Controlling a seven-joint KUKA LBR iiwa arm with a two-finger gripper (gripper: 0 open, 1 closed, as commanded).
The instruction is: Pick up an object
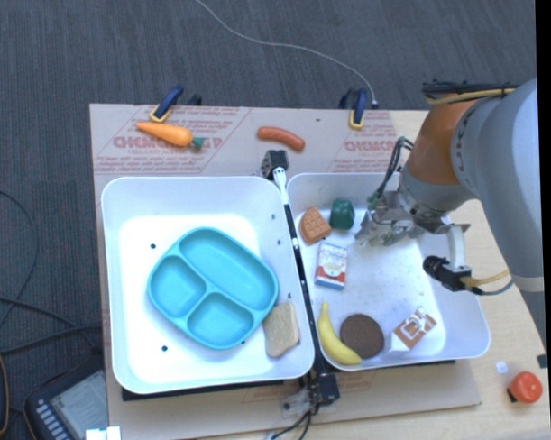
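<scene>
My gripper (378,227) hangs low over the back of the right bin (460,343), just right of a dark green piece (342,213). Nothing is visibly held in it. An orange-brown cracker (314,225) lies left of the green piece. A red and white carton (331,264) sits below them, near the bin's left wall. Along the front of this bin lie a banana (334,339), a round brown cookie (361,334) and a small brown and white box (415,327).
The left bin (122,220) holds a blue divided plate (213,286) and a bread slice (281,329). Behind the bins, a toy carrot (169,133) and a sausage (281,138) lie on the board. The grey arm (490,153) covers the right bin's back right corner.
</scene>
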